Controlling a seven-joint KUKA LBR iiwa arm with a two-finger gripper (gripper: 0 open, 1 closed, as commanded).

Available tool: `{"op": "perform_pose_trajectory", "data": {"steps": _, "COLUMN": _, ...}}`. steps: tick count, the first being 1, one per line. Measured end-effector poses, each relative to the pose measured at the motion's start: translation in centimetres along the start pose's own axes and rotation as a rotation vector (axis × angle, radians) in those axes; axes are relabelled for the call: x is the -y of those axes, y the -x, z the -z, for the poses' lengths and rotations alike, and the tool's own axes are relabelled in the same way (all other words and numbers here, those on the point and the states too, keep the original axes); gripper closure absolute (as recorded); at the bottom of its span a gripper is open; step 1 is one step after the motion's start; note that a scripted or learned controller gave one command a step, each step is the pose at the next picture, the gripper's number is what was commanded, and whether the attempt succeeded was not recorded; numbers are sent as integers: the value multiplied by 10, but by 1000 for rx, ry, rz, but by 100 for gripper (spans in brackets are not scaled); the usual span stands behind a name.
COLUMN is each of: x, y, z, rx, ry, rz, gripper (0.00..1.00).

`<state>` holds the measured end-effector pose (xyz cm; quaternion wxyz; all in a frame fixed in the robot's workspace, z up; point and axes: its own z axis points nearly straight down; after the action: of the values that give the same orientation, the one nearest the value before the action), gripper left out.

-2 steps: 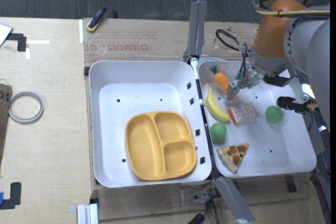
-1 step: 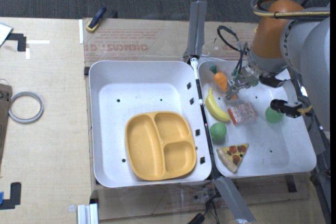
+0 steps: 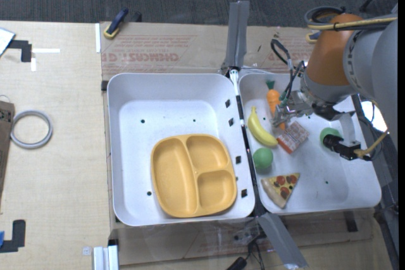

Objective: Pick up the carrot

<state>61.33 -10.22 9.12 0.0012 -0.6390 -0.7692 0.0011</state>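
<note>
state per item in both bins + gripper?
carrot: lying in right bin, beside the gripper, not lifted
gripper: low over right bin
banana: lying flat
green ball: resting
pizza slice: lying flat
yellow plate: upright in left bin

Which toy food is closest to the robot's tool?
The carrot. It is orange with a green top, right beside the tool in the right bin. The banana, green ball and pizza slice lie farther off.
</note>
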Motion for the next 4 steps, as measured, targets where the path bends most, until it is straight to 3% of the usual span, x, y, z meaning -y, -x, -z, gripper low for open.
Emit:
{"op": "perform_pose_trajectory", "data": {"steps": 1, "x": 0, "y": 3, "z": -1, "rx": -1, "ry": -4, "rz": -152, "gripper": 100}}
{"op": "perform_pose_trajectory", "data": {"steps": 2, "x": -32, "y": 7, "z": -4, "rx": -5, "ry": -29, "rz": -278, "gripper": 100}}
{"op": "perform_pose_trajectory", "data": {"steps": 4, "x": -28, "y": 6, "z": 10, "rx": -2, "ry": -44, "rz": -271, "gripper": 100}}
